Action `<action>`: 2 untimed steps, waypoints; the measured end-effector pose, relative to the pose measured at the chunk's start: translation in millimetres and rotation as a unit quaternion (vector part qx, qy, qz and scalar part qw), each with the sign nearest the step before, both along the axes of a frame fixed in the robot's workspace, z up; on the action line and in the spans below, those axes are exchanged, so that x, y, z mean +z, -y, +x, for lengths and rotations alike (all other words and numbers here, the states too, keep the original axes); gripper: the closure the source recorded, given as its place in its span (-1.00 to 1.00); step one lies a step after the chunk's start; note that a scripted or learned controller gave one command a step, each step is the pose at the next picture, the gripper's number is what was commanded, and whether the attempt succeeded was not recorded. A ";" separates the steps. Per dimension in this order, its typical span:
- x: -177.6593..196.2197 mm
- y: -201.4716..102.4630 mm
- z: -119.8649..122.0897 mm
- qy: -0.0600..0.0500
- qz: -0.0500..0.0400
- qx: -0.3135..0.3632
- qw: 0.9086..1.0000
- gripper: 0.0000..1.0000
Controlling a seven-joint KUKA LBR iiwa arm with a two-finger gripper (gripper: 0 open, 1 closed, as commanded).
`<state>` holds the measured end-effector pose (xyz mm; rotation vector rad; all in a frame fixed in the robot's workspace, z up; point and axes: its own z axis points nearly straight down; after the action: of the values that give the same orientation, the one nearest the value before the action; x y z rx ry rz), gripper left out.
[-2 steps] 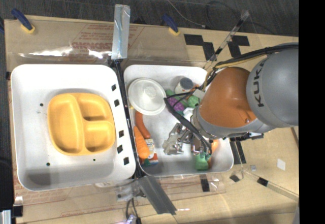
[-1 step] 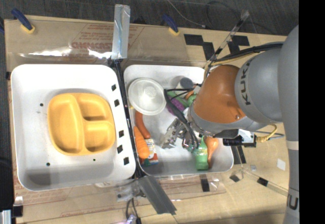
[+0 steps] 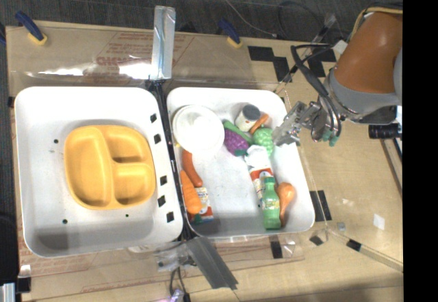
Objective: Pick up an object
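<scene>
The right bin holds a jumble of toy food: a white bowl, purple grapes, a small can, a green item, a green bottle, an orange piece and carrots along its left wall. My gripper hangs over the bin's right rim, just right of the green item. Nothing shows between its fingers.
The left bin carries a yellow divided tray. A silver taped post rises between the bins at the back. Blue clamps sit on the cardboard's far edge. Cables trail near the arm.
</scene>
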<state>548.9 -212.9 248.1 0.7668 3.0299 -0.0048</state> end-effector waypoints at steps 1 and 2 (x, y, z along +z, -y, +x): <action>-68.8 -39.7 51.8 -0.009 0.004 0.028 1.000 1.00; -71.3 -72.4 56.2 -0.008 0.004 -0.081 0.997 1.00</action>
<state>605.1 -140.5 176.8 1.0140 2.9746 -0.0003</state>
